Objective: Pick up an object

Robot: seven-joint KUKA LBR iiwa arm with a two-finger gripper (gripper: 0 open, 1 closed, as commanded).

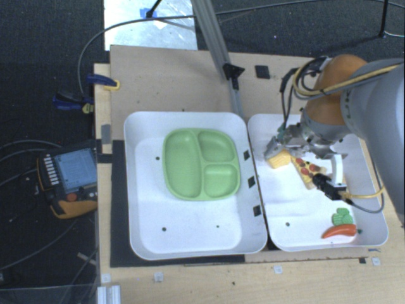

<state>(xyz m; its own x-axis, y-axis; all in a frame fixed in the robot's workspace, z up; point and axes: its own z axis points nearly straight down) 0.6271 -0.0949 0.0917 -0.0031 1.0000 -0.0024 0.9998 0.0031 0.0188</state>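
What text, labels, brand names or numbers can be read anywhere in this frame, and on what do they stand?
None can be read.
The handheld control pendant left of the bench has a lit bluish screen, but its contents are too small and blurred to read.
The green divided plate, the yellow cheese wedge, the pizza slice toy, the carrot toy and the two white bins show no markings.

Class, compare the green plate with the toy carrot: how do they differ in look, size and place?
The plate is pale green all over; the carrot is orange with a green top. The plate is far larger. The plate lies in the left bin, the carrot in the right bin. Both rest untouched by the gripper.
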